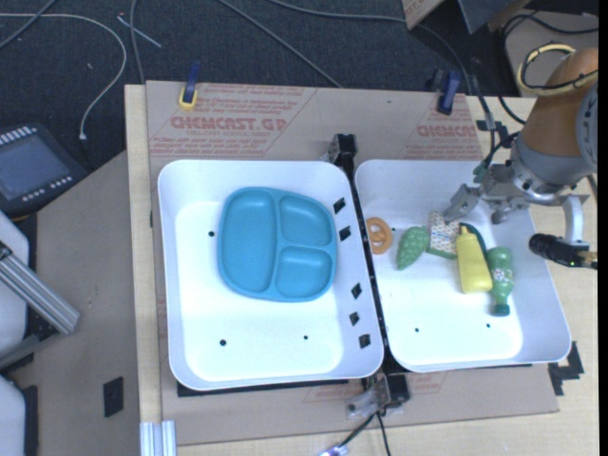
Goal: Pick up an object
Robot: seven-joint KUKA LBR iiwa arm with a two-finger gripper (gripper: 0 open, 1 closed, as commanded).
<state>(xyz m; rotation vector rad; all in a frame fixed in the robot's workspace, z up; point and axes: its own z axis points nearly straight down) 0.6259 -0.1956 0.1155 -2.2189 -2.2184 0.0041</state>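
The claw [472, 200] hangs over the upper part of the right bin [418, 345], its fingers spread apart and nothing between them. Just below it lie a yellow bottle [473, 262], a green bottle [500, 280] touching the yellow one's right side, a green leaf-shaped toy [412, 246], a patterned square piece [442, 235] and an orange ring [378, 235]. A blue divided plate [277, 244] sits in the left bin [190, 340].

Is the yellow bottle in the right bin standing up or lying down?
Lying down. The yellow bottle lies flat on the right bin floor, beside the green bottle.
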